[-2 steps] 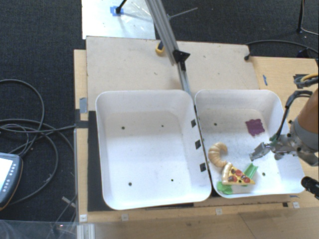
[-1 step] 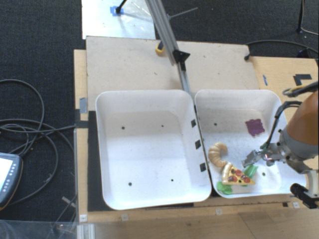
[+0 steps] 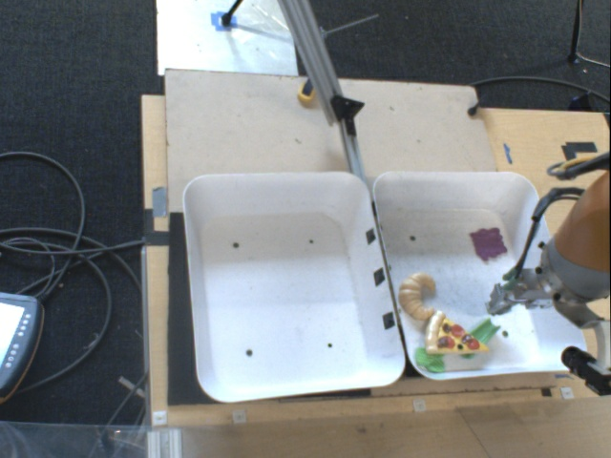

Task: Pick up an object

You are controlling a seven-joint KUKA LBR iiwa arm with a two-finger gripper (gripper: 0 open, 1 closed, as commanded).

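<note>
White plastic forms the two shallow bins that sit side by side on the bench, and the nearest things lie along the near edge of the right bin [image 3: 535, 191]. There a pizza slice toy [image 3: 456, 337], yellow with red spots, rests close to that bin's near-left corner, with a green leafy piece [image 3: 485, 331] touching its right side and a bit of green showing under its left end. Just beyond the pizza, against the bin's left wall, lies a curved tan croissant-like toy [image 3: 415, 294]. To the right of these, the gripper [image 3: 503, 297] hangs low over the right half of the bin floor, its tip just beside the green piece and apart from the pizza; nothing is seen between its parts, and whether it is open or closed cannot be told from this view. The grey arm [image 3: 578, 289] with its orange band [image 3: 587, 222] enters over the bin's right edge. Farther back, toward the bin's far-right part, a purple flat piece [image 3: 489, 243] lies alone. The left bin [image 3: 196, 256] shows a bare floor. Beyond both bins a pale board [image 3: 239, 122] covers the bench, and a grey pole [image 3: 310, 36] slants across it down to the seam between the bins.
</note>
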